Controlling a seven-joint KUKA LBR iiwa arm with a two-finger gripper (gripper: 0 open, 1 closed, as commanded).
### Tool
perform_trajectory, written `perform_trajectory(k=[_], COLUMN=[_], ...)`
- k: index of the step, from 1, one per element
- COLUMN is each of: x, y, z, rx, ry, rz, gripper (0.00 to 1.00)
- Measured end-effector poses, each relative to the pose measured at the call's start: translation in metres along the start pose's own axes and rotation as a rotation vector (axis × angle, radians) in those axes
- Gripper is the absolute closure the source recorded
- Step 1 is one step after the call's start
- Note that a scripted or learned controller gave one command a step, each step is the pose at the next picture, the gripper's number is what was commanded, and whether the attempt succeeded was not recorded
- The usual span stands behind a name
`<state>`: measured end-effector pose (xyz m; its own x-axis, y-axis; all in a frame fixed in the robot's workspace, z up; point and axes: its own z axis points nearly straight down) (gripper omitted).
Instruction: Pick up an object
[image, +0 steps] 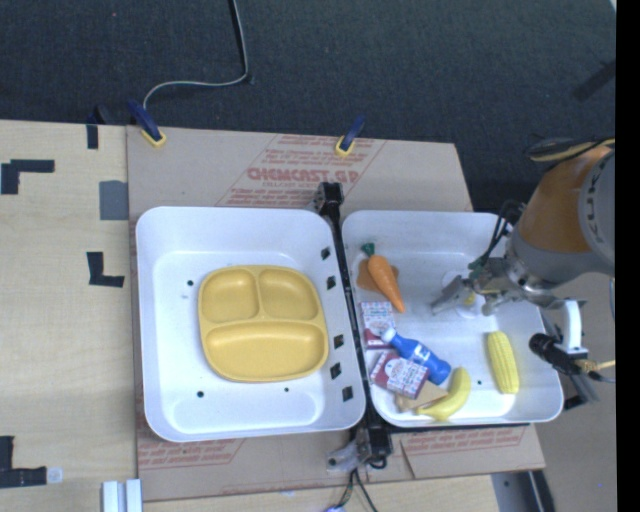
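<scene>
Hovering over bare floor in the right bin (520, 225), the gripper (462, 297) has its fingers apart and holds nothing; carrot (382, 280), bottle (417, 352), corn (502, 361) and banana (449, 395) lie unpicked.

We see an evenly and brightly lit scene under soft overhead light, with only faint shadows inside the two white bins (160, 300). The bin walls are close to washed out, and a mild sheen sits on the yellow tray (263, 323). The picture is slightly soft and grainy throughout; the dark floor (400, 60) at the top stays dim
</scene>
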<state>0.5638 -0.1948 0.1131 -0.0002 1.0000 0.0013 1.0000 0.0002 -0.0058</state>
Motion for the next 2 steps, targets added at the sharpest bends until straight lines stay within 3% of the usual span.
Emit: perform_trajectory(k=[1,2], x=[0.0659,0.0648], y=[0.0096,0.01], z=[0.0266,0.0168], rx=[-0.008,-0.011], ry=[-0.002,-0.005], rz=[-0.001,0.0], gripper=[0.0,1.0])
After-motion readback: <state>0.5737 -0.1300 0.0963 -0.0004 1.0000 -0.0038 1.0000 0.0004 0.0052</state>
